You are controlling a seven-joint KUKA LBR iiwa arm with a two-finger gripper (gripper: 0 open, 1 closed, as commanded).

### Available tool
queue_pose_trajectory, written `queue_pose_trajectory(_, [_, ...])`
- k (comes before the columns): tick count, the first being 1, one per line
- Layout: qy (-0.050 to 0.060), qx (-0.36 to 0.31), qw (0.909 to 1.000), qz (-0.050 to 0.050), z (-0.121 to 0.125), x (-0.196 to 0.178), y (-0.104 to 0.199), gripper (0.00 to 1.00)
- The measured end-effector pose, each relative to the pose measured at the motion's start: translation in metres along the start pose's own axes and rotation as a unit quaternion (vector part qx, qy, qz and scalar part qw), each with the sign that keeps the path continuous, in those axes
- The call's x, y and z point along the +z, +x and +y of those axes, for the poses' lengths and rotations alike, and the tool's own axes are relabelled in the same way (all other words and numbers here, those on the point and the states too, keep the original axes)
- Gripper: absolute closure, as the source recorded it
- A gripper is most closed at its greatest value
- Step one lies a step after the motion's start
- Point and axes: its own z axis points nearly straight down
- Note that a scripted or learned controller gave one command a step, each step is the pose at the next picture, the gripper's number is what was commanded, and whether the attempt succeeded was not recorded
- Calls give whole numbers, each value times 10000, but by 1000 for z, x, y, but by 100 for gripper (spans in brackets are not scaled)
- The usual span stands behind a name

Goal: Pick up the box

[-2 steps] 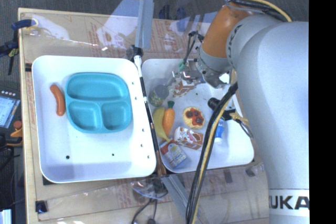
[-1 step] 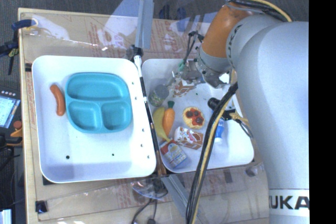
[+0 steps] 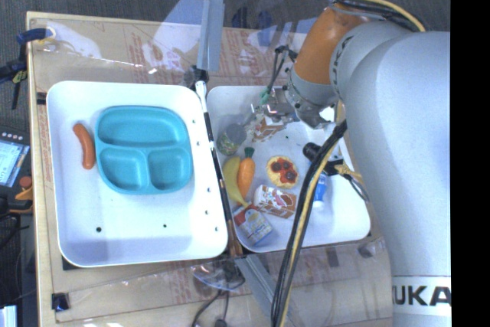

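My gripper [image 3: 264, 115] is low in the far part of the right bin [image 3: 348, 222], under the orange-banded wrist [image 3: 321, 50]. It sits right at a small red-and-white box [image 3: 269, 128], which it partly hides; whether it touches the box I cannot tell. A second red-and-white box [image 3: 276, 200] lies flat nearer the front of the same bin. A small printed packet [image 3: 255, 227] rests at the bin's front left corner.
The right bin also holds a carrot [image 3: 245, 174], a banana [image 3: 231, 178], a round pizza toy [image 3: 282, 171], a grey round thing [image 3: 229, 140] and a blue item [image 3: 319, 191]. The left bin [image 3: 69, 233] bears a blue divided plate [image 3: 144, 147] and a sausage [image 3: 85, 145]. A black cable [image 3: 300, 214] crosses the right bin.
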Motion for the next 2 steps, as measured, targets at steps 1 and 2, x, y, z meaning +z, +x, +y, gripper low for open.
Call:
queue_pose_trajectory(1, [0,0,10000,0,0,0,0,0])
queue_pose_trajectory(2, [0,0,10000,0,0,0,0,0])
